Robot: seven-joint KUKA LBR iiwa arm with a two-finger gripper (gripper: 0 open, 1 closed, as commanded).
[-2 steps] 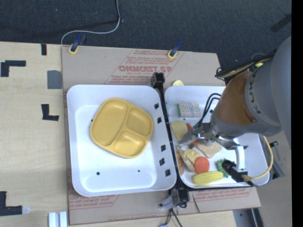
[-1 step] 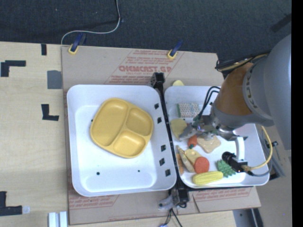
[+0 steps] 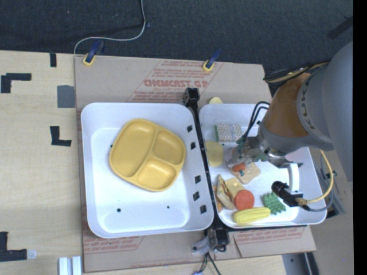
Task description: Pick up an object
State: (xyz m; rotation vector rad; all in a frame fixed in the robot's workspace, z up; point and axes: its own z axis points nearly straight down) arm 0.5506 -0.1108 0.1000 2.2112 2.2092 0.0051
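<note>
My gripper (image 3: 243, 155) hangs low over the middle of the right bin (image 3: 229, 114), with the grey arm and its orange band coming in from the right. Just below it lies a small tan slice with orange and green bits (image 3: 248, 172). I cannot tell whether the gripper touches the slice. Around it lie a speckled pale-green block (image 3: 228, 132), a pale yellow piece (image 3: 214, 152), tan bread-like pieces (image 3: 228, 191), a red tomato (image 3: 244, 199), a corn cob (image 3: 251, 215) and a green leafy piece (image 3: 274, 202).
The left bin (image 3: 92, 171) holds a yellow divided plate (image 3: 148, 154), tilted, in its upper half. A small yellow thing (image 3: 215, 101) sits at the right bin's far rim. A black divider with clips (image 3: 198, 153) runs between the bins.
</note>
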